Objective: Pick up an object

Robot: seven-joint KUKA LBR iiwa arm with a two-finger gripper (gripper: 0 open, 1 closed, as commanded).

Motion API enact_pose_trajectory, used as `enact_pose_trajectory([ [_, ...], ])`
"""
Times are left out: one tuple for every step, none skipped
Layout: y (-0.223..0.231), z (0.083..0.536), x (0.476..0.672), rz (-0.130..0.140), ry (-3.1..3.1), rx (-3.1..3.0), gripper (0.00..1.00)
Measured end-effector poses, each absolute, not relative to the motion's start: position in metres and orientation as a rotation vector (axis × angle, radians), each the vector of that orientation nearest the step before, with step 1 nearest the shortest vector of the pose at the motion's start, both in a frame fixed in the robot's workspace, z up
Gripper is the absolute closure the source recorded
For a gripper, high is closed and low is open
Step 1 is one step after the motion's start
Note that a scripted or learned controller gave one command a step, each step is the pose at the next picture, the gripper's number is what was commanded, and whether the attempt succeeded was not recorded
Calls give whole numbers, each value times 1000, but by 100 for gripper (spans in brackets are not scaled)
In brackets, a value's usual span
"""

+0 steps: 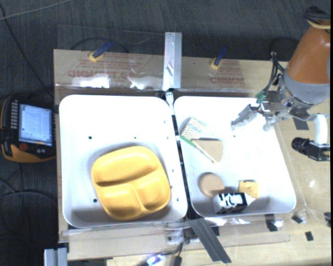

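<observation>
Two white bins on the worktop (66,60). The left bin (77,115) holds a yellow tray (131,181). The right bin (266,165) holds a patterned card (192,128), a tan wedge (209,147), a brown disc (211,184), a yellow block (249,188) and a black-and-white item (231,200). The tool (254,115) hangs over the right bin's far right corner, holding nothing; whether wide or narrow cannot be told.

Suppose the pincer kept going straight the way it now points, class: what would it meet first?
The pincer points toward the view's left and slightly down, over the right bin. Continuing so, it would probably meet the bin's bare white floor first, short of the tan wedge; depth is unclear from above.
</observation>
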State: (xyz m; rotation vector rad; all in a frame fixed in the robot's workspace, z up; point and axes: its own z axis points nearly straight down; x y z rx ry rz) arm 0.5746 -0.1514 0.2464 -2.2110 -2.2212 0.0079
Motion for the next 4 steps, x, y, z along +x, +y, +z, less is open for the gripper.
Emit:
enact_pose_trajectory([
  [-127, 108, 578, 7, -2414, -1997, 0],
  [-129, 96, 637, -18, -2388, -2064, 0],
  [-130, 114, 642, -32, -2397, -2071, 100],
  [-70, 180, 667, 12, -2254, -2182, 100],
])
